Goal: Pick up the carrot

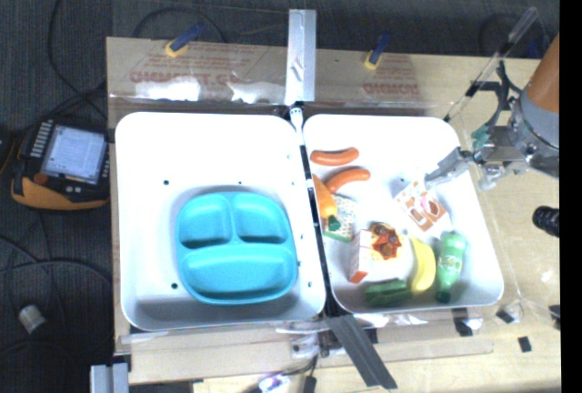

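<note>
Camera view: the carrot (321, 198) lies at the right bin's (473, 227) left wall, beside two sausages. The gripper (455, 162) hovers over the bin's right side, grasping nothing visible.

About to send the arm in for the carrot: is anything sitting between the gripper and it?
Yes. The gripper hangs at the right bin's right rim; the carrot lies against the left wall. Between them sit the lower sausage and a small red-and-white carton. A green-and-white box touches the carrot's lower end.
</note>
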Controlling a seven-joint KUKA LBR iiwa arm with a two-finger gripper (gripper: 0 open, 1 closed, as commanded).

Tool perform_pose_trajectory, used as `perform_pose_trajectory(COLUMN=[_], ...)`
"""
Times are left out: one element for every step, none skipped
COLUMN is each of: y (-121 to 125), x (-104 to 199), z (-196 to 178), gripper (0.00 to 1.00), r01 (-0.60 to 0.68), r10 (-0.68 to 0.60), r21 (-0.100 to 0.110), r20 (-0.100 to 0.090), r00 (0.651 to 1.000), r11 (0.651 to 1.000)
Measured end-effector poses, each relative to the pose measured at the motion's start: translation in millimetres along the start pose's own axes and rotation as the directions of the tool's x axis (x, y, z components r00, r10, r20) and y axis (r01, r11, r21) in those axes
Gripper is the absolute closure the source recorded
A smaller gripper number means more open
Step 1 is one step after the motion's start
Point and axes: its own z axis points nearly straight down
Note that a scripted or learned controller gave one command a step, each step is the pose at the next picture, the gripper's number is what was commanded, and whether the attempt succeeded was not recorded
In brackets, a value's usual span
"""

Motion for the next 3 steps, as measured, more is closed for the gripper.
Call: perform_pose_trajectory(y=[10.5,16.2,-41.2], x=[59.6,135.7,192.1], z=[171.6,94.2,94.8], gripper=[0.00,0.00,0.00], r01=[0.022,-0.269,-0.228], r10=[-0.022,0.269,0.228], r21=[-0.008,0.001,0.003], r20=[0.002,0.001,0.002], r00=[1.000,0.963,0.974], r11=[1.000,0.963,0.974])
